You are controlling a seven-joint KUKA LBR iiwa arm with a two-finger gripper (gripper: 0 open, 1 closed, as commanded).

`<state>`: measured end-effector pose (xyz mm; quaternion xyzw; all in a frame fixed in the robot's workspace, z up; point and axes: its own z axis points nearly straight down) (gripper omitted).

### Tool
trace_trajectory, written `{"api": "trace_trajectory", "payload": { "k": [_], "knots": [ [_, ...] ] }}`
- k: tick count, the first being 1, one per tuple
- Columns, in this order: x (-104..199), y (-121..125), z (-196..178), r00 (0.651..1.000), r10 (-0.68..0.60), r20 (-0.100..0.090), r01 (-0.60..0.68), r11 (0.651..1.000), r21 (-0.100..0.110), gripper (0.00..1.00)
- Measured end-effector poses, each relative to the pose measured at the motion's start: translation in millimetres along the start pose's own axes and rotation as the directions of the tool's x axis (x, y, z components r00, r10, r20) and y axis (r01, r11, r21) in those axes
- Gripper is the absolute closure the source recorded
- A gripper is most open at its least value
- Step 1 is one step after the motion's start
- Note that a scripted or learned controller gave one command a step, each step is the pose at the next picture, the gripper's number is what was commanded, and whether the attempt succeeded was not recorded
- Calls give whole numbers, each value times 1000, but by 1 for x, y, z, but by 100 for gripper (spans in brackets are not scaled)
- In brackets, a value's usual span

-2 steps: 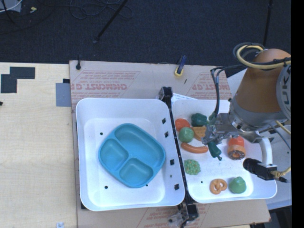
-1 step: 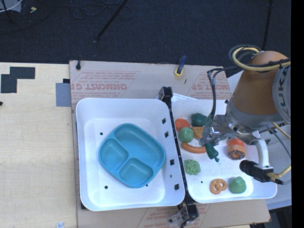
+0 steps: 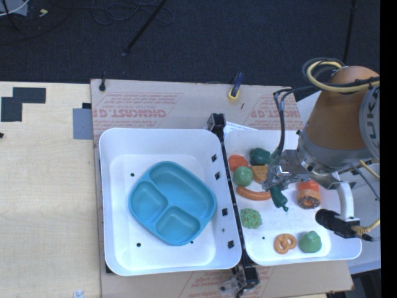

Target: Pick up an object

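Observation:
My gripper [image 3: 277,177] hangs low over the middle of the right bin [image 3: 347,251], below the orange-banded wrist. Right under it shows a small dark green piece [image 3: 279,198]; whether it is held or lying in the bin is unclear. Around the gripper lie toy foods: an orange sausage [image 3: 252,194], a green ball [image 3: 243,176], a red tomato [image 3: 237,162], a dark green item [image 3: 259,156] and an orange-red piece [image 3: 308,195]. Nearer the front are a broccoli floret [image 3: 250,218], a pretzel [image 3: 285,243] and a light green piece [image 3: 310,241].
The left bin [image 3: 115,166] holds a blue divided plate [image 3: 172,202]. A raised divider [image 3: 224,185] with black clips separates the bins. A black part [image 3: 335,222] on the arm's side overhangs the right bin's right side.

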<state>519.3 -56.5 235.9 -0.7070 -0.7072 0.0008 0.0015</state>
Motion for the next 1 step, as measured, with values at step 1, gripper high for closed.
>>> {"api": "trace_trajectory", "payload": {
  "k": [1],
  "knots": [
    [-4,-5,2,1000,1,0,-1,1000,2,100]
  ]
}}
